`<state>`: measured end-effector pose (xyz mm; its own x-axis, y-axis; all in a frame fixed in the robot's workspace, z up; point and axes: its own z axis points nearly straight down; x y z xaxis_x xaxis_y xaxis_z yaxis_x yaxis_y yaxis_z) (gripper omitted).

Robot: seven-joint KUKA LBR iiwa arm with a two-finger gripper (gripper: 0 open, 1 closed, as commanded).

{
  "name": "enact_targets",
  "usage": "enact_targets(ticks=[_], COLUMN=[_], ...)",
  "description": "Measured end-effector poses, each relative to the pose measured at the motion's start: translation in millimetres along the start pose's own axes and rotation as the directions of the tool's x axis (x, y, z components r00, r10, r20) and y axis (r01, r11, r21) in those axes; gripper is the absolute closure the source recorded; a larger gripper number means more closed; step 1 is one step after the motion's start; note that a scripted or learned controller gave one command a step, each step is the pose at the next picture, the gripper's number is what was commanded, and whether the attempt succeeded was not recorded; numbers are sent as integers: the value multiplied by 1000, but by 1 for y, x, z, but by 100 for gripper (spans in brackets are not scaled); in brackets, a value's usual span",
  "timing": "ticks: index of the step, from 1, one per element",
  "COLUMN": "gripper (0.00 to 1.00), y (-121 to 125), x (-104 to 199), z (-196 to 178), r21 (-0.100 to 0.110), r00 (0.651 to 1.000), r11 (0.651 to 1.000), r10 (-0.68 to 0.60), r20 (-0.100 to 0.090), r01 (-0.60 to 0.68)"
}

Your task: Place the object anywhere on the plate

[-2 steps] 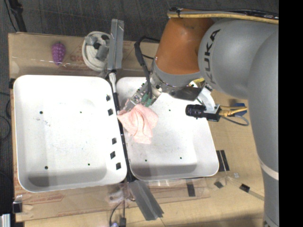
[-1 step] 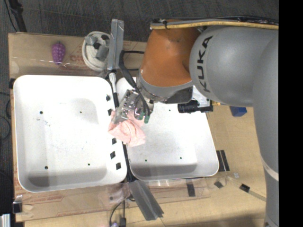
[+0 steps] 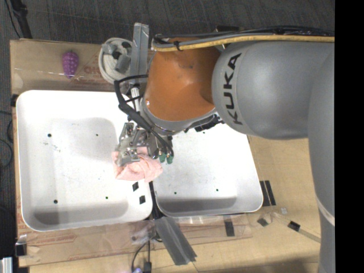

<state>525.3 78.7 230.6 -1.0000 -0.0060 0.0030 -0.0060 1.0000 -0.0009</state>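
Note:
A soft pink object (image 3: 139, 169) lies at the right edge of the left bin (image 3: 62, 152), against the divide between the two bins. My gripper (image 3: 134, 148) hangs directly over its upper left part, touching or nearly touching it. The gripper's metal body hides the top of the pink object. The orange band and grey wrist of the arm (image 3: 182, 84) cover the upper middle of both bins.
The right bin (image 3: 210, 175) is partly hidden under the arm. A small purple grape-like item (image 3: 70, 63) rests on the cardboard beyond the left bin's far edge. A white round fitting (image 3: 114, 58) sits beside the arm at the top.

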Motion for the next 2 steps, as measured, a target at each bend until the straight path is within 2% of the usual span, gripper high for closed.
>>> enact_targets(ticks=[1, 2], gripper=[100, 0], y=[43, 43], x=[28, 28], z=[0, 0], r21=[0, 1], r00=[1000, 1000], r11=[1000, 1000], r10=[-2, -1], r20=[0, 0], r01=[2, 1])
